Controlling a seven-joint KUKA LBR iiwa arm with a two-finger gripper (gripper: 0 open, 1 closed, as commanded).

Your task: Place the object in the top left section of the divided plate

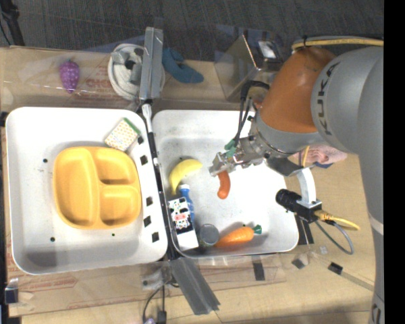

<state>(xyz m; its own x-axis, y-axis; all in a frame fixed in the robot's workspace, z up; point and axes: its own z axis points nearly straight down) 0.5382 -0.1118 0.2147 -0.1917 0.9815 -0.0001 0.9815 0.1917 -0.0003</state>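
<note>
A small orange-red sausage [223, 185] hangs upright between the fingers of the gripper [223, 167], held above the floor of the right bin [273, 211]. Below it lie a banana [183, 172], a blue bottle [185, 201] and a carrot [235, 235]. In the left bin [27, 181] sits the yellow divided plate [98, 185], a sponge [121, 136] touching its upper edge.

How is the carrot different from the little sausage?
The carrot is bright orange with a green tip; the sausage is darker reddish orange all over. The carrot lies sideways by the right bin's near wall; the sausage hangs upright under the gripper. Both are long, thin toy foods.
</note>
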